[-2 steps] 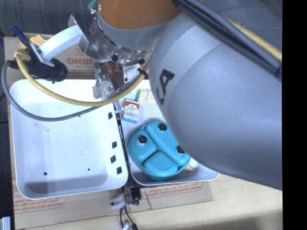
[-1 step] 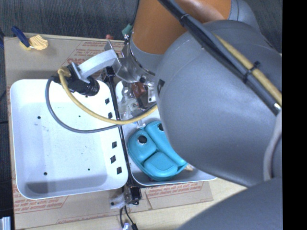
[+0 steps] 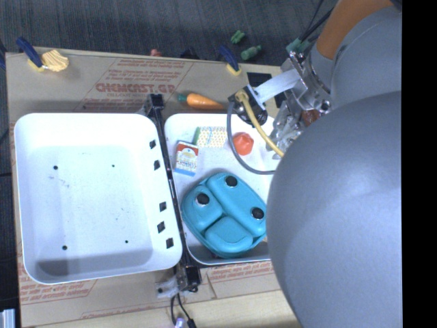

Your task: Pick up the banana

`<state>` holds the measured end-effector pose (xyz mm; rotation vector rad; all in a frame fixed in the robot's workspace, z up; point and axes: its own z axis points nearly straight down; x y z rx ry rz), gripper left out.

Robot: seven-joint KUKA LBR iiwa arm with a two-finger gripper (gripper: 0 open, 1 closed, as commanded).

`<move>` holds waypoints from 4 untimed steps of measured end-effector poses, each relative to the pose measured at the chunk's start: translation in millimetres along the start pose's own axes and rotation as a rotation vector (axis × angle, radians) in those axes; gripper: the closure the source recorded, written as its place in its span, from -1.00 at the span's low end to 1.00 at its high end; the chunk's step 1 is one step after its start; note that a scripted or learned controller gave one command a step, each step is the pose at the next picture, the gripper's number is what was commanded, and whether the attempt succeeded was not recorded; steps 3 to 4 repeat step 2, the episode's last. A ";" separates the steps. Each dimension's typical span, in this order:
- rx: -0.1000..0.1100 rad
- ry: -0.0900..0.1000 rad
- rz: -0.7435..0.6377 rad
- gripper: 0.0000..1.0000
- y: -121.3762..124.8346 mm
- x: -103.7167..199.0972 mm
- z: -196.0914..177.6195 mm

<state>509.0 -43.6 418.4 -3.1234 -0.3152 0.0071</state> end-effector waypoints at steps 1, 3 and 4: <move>0.002 -0.003 -0.051 1.00 -64.0 17.9 103.2; 0.002 -0.003 -0.056 1.00 -151.7 -3.0 142.7; 0.002 -0.003 -0.056 1.00 -151.7 -3.0 142.7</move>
